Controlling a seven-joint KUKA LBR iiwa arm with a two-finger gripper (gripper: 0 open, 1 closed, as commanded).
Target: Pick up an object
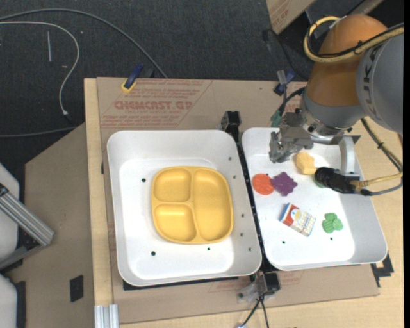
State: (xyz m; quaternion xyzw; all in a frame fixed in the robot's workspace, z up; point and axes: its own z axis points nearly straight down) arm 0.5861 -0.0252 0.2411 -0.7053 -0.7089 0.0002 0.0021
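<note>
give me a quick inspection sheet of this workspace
surface: printed cardboard sheet bearing the left bin and right bin, side by side
job's things: orange disc, purple toy, yellow piece, small carton and green toy, all in the right bin
clutter: yellow divided plate in the left bin; blue clip at the sheet's far edge
grippers: gripper hovers over the right bin's far left part, beside the yellow piece
cables: white cable on the floor
surroundings: dark carpet; cardboard box
</note>
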